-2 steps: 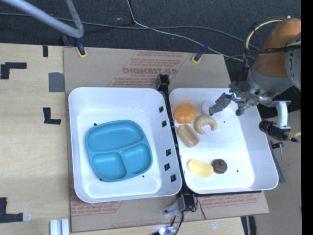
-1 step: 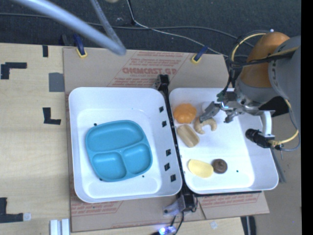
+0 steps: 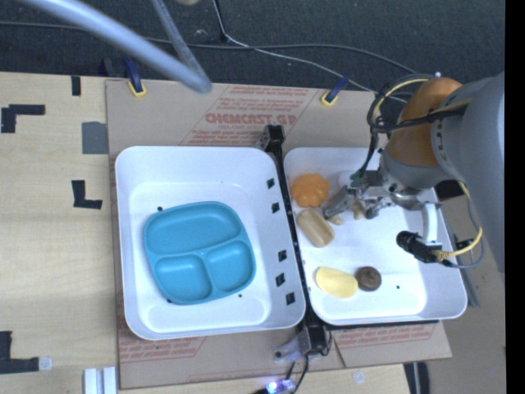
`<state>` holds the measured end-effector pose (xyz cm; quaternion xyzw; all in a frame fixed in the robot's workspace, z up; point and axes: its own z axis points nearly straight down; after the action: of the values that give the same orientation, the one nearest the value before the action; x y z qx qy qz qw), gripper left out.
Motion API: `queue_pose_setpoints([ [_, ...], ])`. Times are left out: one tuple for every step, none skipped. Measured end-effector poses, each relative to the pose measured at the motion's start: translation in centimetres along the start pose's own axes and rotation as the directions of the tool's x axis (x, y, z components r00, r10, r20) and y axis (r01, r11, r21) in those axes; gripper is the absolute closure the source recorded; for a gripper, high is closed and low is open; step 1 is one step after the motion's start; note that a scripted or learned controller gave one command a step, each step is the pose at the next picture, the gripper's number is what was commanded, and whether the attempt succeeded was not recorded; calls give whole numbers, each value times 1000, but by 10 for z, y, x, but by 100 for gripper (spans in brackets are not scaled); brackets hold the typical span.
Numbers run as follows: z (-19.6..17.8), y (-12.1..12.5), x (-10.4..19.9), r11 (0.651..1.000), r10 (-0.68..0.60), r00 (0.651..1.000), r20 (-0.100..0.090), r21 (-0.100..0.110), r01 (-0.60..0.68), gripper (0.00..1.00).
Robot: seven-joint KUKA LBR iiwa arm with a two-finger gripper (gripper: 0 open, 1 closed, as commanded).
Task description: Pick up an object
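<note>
Hovering over the right bin, the metal tool is seen at three o'clock from a smooth tan oval; its grip cannot be told.

A thick grey robot arm with smooth rounded casing. An orange band wraps it above the wrist, at about ten o'clock from the grey bulk. Thin yellow and black cables loop around the band. The metal gripper is silvery grey. A black fitting sits at six o'clock from the wrist.
</note>
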<state>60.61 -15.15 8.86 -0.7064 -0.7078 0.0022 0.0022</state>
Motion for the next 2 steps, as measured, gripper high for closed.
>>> queue_pose_setpoints([
  [-13, 1, 1, 1000, -1, 1000, 0, -3, 1, 100],
  [-56, 3, -2, 1000, 0, 1000, 0, -8, 0, 100],
])
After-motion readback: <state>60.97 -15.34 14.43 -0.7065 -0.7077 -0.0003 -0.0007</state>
